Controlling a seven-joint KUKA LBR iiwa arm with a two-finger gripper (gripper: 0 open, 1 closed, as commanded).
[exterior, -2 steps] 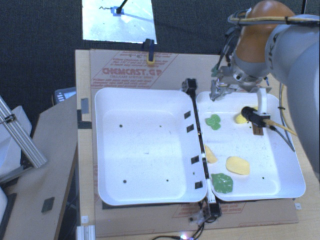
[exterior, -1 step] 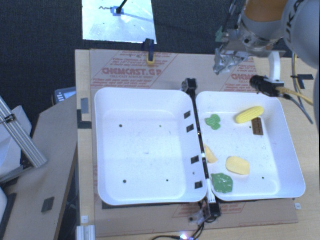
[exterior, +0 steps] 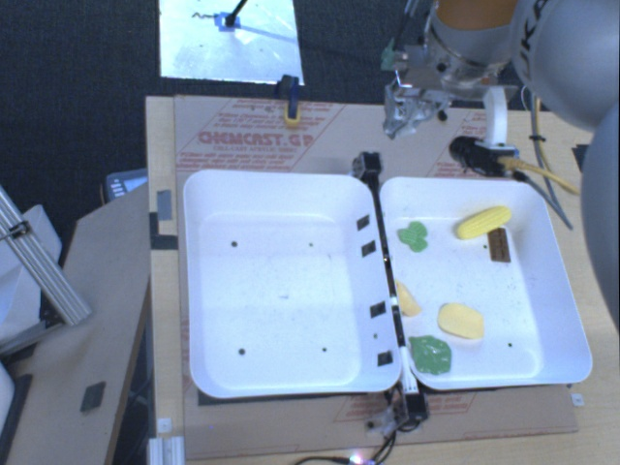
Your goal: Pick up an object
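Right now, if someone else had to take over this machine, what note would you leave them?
Gripper: raised above the bench behind the right bin, holding nothing; whether its fingers are open is not clear.
Things, all in the right bin: corn and a brown block at the back, small green piece near the divider, pale piece against the divider, yellow piece mid-front, larger green piece at the front.
Done: nothing picked yet.
Left: lower into the right bin, grasp one thing, lift it.
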